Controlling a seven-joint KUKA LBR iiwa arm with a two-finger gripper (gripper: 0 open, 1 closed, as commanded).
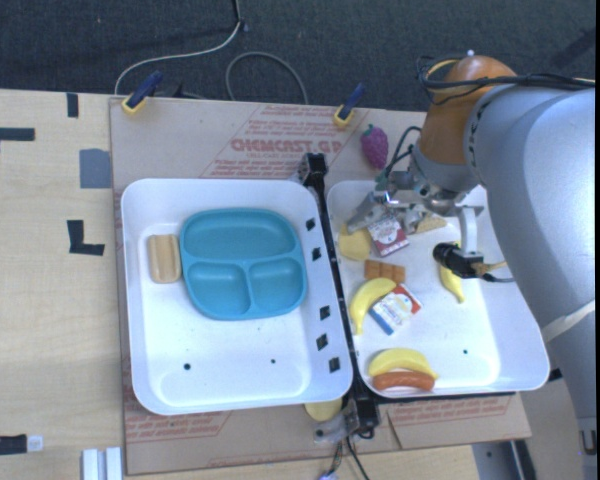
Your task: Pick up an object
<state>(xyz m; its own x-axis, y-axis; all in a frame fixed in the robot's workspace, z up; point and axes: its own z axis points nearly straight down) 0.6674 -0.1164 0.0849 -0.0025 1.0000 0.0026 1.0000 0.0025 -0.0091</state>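
- A sausage (404, 379) and banana (398, 360) are lying at the right bin's (510, 353) near edge.
- The gripper (385, 211) is hovering over a red packet (389, 233) at the far end; grip state unclear.
- A blue tray (245, 264) is sitting in the left bin (220, 368).

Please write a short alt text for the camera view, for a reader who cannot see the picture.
A grey robot arm with an orange band reaches from the right, its gripper low over toy food in the right white bin. There lie a banana, a hot dog and small packets. The left white bin holds a blue divided plate and a tan bread slice.
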